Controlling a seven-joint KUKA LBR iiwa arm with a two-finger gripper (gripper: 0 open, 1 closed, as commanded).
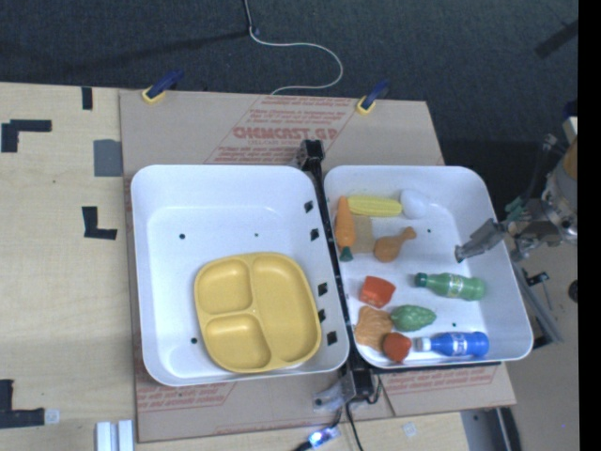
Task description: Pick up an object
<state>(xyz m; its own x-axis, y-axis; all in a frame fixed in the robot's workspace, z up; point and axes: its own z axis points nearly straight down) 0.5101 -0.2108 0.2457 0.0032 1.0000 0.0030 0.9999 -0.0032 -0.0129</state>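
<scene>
- End effector (477,243) over right bin's (474,184) right rim, above green bottle (452,286); grip state impossible to tell.
- Right bin: corn cob (373,206), carrot (345,223), drumstick (393,243), blue bottle (454,345).
- Left bin (169,205): yellow divided plate (255,309).

**Objects in the right bin**

Corn cob (373,205) and carrot (345,222) lie at the far side, a drumstick (392,243) beside them; a green bottle (452,286) at centre; a blue bottle (454,345) lies along the near wall.
</scene>
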